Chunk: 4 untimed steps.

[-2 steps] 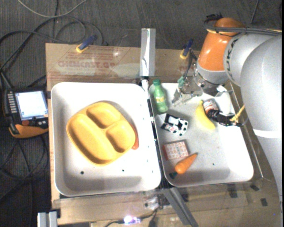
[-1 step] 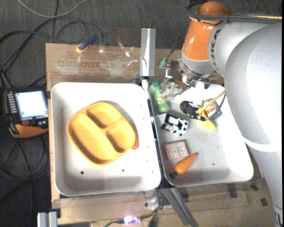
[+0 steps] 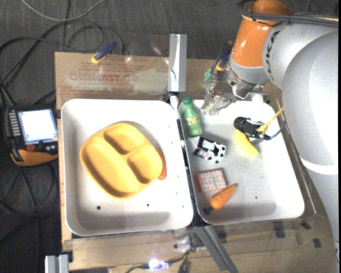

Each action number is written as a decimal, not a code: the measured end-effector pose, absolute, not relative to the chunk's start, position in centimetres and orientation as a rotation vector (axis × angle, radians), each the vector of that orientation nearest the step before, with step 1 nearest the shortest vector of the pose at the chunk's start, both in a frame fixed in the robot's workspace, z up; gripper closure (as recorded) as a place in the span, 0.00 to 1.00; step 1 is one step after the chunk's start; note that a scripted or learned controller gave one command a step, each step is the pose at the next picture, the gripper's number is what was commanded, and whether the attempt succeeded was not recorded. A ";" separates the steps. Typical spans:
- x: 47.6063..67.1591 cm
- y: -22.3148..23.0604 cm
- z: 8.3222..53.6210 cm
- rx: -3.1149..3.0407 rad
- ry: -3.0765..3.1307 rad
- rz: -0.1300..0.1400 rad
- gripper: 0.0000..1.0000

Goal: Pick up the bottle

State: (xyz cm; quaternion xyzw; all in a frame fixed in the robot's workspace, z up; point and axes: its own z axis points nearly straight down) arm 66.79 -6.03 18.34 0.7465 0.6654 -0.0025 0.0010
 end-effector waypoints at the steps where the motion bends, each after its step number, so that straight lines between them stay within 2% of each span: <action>1: 62.7 -7.9 26.4 2.553 1.830 -0.007 1.00; 2: 57.3 -11.4 28.5 2.079 2.356 -0.003 1.00; 3: 52.3 -16.7 25.6 1.427 2.798 0.001 1.00; 4: 49.2 -15.5 23.8 2.133 2.309 -0.001 1.00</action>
